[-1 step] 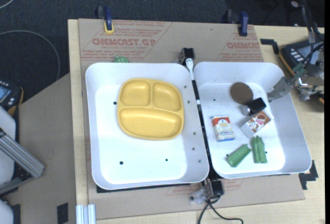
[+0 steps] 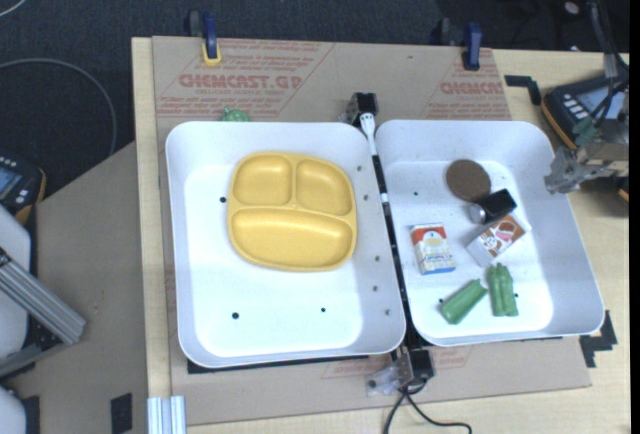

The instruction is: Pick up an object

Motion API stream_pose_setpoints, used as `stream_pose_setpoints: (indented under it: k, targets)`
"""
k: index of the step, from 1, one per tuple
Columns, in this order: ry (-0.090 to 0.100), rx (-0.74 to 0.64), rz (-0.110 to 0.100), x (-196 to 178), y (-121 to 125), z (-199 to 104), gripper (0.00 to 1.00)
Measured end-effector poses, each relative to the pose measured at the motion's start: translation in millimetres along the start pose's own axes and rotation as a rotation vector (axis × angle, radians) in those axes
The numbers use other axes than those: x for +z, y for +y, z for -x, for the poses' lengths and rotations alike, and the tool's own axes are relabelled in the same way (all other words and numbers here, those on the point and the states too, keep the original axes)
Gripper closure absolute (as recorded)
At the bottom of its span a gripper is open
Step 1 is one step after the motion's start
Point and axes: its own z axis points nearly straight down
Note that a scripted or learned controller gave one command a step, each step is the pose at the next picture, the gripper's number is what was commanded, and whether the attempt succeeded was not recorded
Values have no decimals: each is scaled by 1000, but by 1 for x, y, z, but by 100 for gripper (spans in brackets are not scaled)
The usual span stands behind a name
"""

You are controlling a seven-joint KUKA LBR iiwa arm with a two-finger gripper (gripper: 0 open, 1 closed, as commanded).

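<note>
Bins sit side by side on the bench: the left bin (image 2: 200,252) carries a yellow divided plate (image 2: 292,210). The right bin (image 2: 560,262) holds a brown disc (image 2: 467,179) toward its far side, a small black object (image 2: 494,205) just near of it, a red-and-white carton (image 2: 433,249), a small printed packet (image 2: 498,237) to that carton's right, and two green pieces (image 2: 482,295) near the front edge. The gripper (image 2: 562,177) hovers at the right bin's far right rim, holding nothing visible; its pincer's state cannot be told.
</note>
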Motion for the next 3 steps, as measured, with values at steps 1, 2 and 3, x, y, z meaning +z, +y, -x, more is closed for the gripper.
stream_pose_setpoints:
  k: [1,2,3]
  targets:
    - [5,-6,-10,49,-13,-100,100]
    - [6,-11,-12,79,-49,-214,100]
    - [7,-7,17,-90,-44,-255,100]
